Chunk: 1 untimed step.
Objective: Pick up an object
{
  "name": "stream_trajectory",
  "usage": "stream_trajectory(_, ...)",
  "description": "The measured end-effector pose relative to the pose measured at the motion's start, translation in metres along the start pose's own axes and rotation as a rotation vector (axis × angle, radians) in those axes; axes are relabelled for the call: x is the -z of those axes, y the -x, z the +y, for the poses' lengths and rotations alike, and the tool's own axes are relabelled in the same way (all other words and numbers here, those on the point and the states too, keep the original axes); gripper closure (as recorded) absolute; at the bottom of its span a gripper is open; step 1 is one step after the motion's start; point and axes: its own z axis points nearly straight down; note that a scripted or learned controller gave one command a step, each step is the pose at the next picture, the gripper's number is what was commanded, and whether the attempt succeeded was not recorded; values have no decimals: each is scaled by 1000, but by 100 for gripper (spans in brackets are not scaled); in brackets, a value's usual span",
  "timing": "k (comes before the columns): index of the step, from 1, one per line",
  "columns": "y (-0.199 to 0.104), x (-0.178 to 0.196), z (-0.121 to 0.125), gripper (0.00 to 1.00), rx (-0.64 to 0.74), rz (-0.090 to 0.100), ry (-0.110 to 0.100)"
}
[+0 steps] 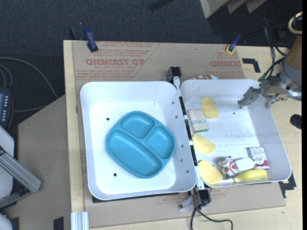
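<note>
Yellow pieces (209,107) and small packets (197,120) lie scattered in the right bin (268,123), most crowded toward its near and left sides, so nothing is picked yet. My gripper (249,98) hovers over the bin's far right corner, holding nothing; whether it is spread I cannot tell. A blue divided plate (139,143) sits in the left bin (96,109).

Bright, even overhead light w/ a cool bluish cast. White bins (91,99) glare near blown-out, rims lose detail. Soft short shadows under the blue tray (139,143) and along bin walls. Dark floor (38,13) underexposed. Focus slightly soft overall; arm at right edge blurred.
</note>
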Motion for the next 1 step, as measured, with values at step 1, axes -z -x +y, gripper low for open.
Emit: stream_trajectory(1, -84, -27, 28, 0, 1, 3, -3)
